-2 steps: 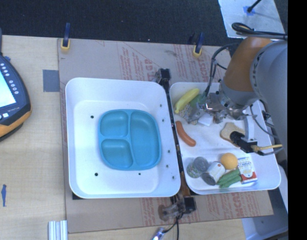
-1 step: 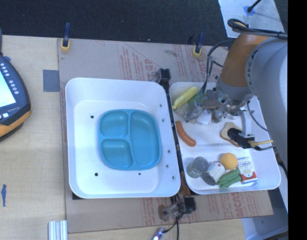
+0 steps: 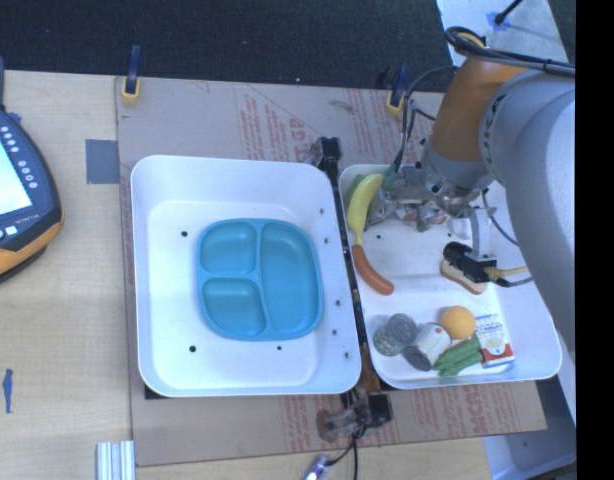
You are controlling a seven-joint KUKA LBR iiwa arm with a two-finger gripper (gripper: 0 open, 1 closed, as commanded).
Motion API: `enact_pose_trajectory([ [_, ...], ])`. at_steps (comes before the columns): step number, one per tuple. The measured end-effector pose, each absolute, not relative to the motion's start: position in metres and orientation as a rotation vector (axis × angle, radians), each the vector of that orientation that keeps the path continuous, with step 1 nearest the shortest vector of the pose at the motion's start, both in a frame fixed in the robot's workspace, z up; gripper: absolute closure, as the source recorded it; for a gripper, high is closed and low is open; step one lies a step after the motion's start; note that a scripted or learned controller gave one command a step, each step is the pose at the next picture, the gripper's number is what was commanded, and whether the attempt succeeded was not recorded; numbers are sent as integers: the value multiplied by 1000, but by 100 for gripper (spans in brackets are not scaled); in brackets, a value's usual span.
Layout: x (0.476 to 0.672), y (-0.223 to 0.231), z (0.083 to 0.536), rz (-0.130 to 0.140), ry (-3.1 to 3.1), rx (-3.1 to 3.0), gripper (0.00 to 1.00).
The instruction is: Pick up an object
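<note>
While nothing has yet been lifted, you can count the pick as not begun; nearest you in the right shallow white bin (image 3: 543,366) lie a grey round tin (image 3: 392,334), a small orange fruit (image 3: 457,321), a green pod (image 3: 457,357) and a red-and-white packet (image 3: 492,338); further back rests an orange sausage (image 3: 372,271); beyond it the yellow banana (image 3: 361,201) lies just beside the gripper (image 3: 419,203), whose state I cannot tell; the left bin (image 3: 167,183) holds a blue divided plastic plate (image 3: 259,278).
</note>
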State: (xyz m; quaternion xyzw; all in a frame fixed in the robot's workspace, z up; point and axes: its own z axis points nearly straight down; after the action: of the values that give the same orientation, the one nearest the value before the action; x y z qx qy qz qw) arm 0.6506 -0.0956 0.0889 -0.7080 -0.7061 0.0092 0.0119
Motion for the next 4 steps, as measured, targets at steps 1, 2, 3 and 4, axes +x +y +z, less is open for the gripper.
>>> enact_pose_trajectory([
  [1,653,-118,104,18,-2210,-2210,0],
  [2,652,-96,89,25,-2209,-2210,0],
  [3,652,-102,89,21,-2207,-2208,0],
  [4,652,-97,89,23,-2207,-2211,0],
])
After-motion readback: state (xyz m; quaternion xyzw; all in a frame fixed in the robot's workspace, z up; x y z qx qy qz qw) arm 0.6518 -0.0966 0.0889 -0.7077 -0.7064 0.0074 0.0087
